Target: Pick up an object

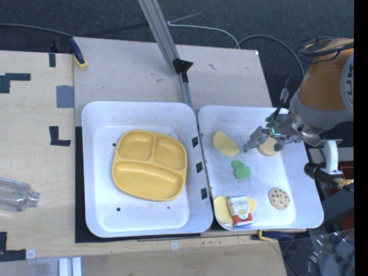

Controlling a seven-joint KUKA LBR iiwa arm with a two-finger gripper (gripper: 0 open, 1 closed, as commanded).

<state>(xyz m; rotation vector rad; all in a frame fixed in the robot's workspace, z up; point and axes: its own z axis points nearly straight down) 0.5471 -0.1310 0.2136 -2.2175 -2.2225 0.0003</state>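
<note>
Claw over the right bin

The claw (265, 141) is seen spread wide beside a tan round toy (267, 149). A cookie (279, 198) is seen nearby.

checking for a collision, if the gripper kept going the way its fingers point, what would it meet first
Probably the yellow wedge: the gripper points left along the right bin. Depth is unclear, so it might pass above.

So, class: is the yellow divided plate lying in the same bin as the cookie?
No. The yellow divided plate lies in the left bin, while the cookie lies in the right bin.
</note>
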